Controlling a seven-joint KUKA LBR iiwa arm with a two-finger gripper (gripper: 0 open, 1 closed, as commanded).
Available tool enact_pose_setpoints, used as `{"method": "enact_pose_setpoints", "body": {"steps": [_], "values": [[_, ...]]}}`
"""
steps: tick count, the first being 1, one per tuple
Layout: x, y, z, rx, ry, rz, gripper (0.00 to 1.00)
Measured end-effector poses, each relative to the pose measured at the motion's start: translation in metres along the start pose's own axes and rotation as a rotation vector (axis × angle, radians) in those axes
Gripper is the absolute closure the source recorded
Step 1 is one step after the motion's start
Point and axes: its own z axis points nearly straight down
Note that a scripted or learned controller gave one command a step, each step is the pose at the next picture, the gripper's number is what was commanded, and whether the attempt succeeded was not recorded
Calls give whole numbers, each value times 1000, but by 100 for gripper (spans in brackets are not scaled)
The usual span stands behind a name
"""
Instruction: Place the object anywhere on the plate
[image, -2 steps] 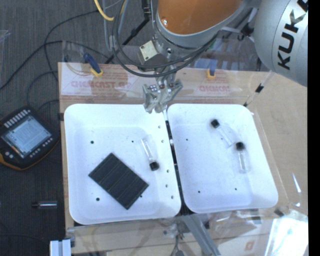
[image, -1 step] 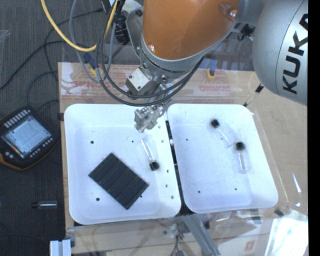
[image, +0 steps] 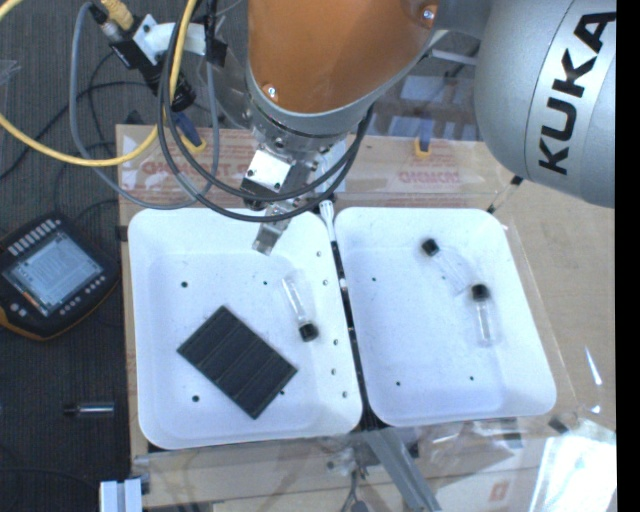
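Two white bins (image: 330, 250) sit side by side; the arm (image: 330, 60) hangs over their far edge, gripper (image: 270, 238) aperture impossible to tell, above the left bin's dark plate (image: 237, 361).

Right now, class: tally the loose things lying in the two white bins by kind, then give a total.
Clear vials with black caps: 3
Dark ridged plate: 1
Total: 4

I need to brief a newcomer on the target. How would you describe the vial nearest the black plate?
Look in the left bin, which holds a dark ribbed plate. Just beyond the plate's upper right lies a clear vial with its black cap toward the camera. The other two vials lie in the right bin.
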Motion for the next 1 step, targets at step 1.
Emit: {"method": "enact_pose_setpoints", "body": {"steps": [1], "values": [[-17,24,65,-4,-1,-294,100]]}}
